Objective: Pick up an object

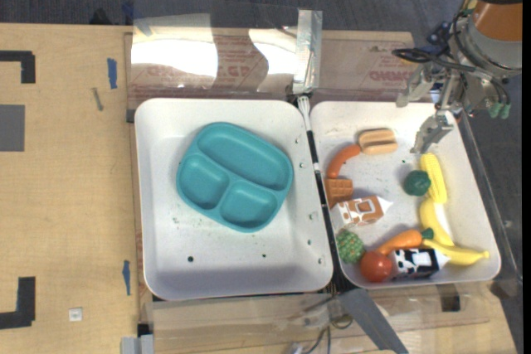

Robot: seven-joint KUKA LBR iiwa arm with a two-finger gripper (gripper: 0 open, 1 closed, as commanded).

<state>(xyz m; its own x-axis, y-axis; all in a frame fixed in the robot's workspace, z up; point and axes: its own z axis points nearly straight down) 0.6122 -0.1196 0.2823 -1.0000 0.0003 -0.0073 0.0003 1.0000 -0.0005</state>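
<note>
The right bin (479, 178) holds several toy foods: a hot dog bun (377, 140), an orange sausage (338, 161), a green ball (416, 182), a yellow corn cob (435, 176), a banana (449, 242), a carrot (403, 240), a tomato (376, 265), a black-and-white carton (415, 261), a broccoli floret (349, 244) and an orange-white box (362, 210). My gripper (422, 113) hangs over the bin's far right corner, above and just behind the corn. Its fingers are spread open with nothing between them.
A teal divided plate (235, 176) lies in the left bin (158, 203). A clear panel with a taped metal strip (308, 50) stands behind the bins. Cables trail from the wrist (431, 54) at the upper right.
</note>
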